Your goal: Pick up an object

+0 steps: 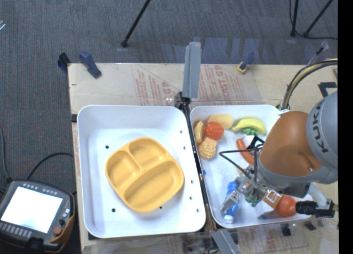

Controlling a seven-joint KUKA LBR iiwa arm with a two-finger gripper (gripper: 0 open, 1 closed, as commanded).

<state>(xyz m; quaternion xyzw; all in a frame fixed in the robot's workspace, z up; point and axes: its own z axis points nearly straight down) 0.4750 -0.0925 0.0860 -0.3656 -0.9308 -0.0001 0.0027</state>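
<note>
1. The grey arm's two-finger gripper [246, 190] hangs low over the right shallow white plastic bin [270, 109], near its front rim; whether the jaws are open or closed cannot be told.
2. A blue-and-white plastic bottle [231, 199] lies just left of the jaws, close to the front-left corner.
3. A red toy tomato [285, 205] sits just right of them.
4. Beyond the jaws lie a yellow toy banana [250, 124], a red toy pepper [214, 130] and a tan toy corn cob [208, 148].
5. Far left, a yellow sectioned plastic plate [144, 173] rests in the left white bin [91, 137], with bare floor around it.
</note>
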